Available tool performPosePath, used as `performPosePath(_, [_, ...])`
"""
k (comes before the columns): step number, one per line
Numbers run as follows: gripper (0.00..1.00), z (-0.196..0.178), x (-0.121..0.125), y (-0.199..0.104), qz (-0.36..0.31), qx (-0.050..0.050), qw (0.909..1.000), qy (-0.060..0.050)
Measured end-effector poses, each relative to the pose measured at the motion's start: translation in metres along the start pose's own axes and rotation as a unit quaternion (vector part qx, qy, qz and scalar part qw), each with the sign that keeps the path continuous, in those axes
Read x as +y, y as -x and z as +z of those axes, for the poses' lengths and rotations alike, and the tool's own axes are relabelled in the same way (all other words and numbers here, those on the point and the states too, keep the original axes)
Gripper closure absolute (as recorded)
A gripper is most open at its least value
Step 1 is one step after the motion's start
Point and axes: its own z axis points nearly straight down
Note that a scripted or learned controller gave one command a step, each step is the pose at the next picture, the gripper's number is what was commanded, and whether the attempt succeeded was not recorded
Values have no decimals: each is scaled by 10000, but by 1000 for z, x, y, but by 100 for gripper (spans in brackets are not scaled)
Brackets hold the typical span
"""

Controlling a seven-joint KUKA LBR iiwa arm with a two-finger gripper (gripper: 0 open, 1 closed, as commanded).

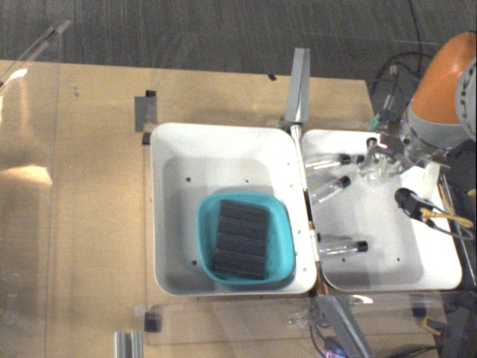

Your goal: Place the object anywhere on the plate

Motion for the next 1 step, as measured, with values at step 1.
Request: performPosePath(1, [100, -102, -38, -90, -136, 16, 9999, 21])
